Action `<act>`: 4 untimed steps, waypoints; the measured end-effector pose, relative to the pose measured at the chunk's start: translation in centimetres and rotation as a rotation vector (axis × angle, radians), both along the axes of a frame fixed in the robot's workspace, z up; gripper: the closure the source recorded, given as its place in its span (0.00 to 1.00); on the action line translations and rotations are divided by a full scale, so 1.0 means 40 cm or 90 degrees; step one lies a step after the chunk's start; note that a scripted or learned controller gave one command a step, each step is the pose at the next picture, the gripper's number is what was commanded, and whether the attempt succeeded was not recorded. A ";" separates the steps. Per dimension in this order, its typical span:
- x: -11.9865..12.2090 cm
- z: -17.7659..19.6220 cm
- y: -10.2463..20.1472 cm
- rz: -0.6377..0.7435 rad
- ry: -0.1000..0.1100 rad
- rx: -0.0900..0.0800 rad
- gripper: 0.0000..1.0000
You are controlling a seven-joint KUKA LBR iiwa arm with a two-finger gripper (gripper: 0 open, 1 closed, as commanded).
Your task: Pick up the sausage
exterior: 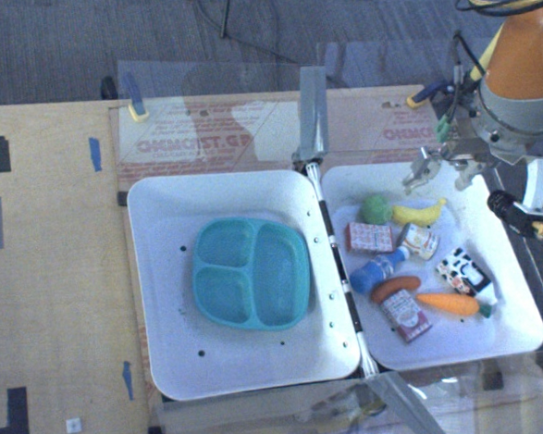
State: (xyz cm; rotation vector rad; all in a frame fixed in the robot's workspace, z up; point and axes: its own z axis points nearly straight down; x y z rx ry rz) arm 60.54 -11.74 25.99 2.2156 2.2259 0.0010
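Sausage point(395, 288): a short reddish-brown link lying flat in the right bin point(521, 338), near its inner middle. It is crowded. A blue bottle point(376, 273) touches its upper-left end, a small red-labelled packet point(406, 315) lies just below it, and an orange carrot point(450, 304) sits just to its right. Farther up are a red and white box point(371, 238), a small jar point(420, 241), a yellow banana point(418, 213) and a green ball point(376, 208). A black and white cow toy point(463, 273) lies to the right.

The gripper point(440, 167) hangs above the bin's far edge, well apart from the sausage, holding nothing; its fingers look spread apart.

A good pick would likely come straight down over the sausage's middle, with the fingers set across its narrow width, so they slip between bottle and packet without catching either.

The left bin point(160, 210) holds a teal divided plate point(252, 272). Behind the bins, faint reddish lettering on a board point(192, 141) is too blurred to read surely. Labels on the box and packet are illegible.
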 end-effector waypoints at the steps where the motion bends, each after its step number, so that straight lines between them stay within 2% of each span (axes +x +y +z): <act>1: -0.140 -0.352 0.027 -0.054 -0.010 0.001 0.00; 2: -0.198 -0.385 0.019 -0.001 -0.031 -0.002 0.00; 3: -0.305 -0.428 0.060 0.046 -0.009 -0.002 0.00; 4: -0.303 -0.402 0.054 0.043 -0.011 -0.005 1.00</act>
